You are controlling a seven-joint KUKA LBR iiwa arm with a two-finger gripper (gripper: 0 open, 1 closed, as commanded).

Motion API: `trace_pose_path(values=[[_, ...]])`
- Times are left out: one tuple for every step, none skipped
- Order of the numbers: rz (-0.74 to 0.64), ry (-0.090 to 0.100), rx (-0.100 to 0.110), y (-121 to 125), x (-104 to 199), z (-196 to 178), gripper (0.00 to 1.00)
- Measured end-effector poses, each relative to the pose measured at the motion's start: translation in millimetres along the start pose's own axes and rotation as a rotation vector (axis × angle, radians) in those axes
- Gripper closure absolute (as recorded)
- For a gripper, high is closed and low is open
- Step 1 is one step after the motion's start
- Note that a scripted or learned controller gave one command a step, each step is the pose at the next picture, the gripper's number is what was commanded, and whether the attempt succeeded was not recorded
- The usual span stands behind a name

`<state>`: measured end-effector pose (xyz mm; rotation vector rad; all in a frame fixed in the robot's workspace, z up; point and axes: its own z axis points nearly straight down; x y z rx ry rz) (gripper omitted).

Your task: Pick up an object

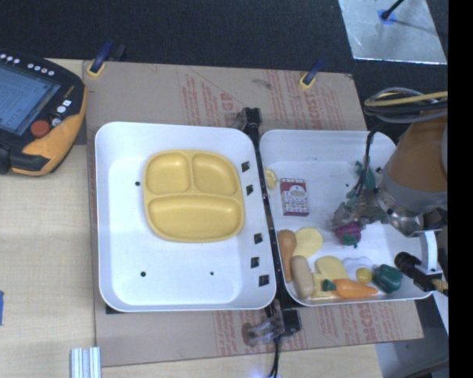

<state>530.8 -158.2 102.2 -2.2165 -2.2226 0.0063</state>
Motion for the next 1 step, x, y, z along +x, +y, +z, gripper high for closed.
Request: trace_pose_path(values=[[-0.009, 0.003, -0.012, 13.0, 75.8, -95.0, 1.0]])
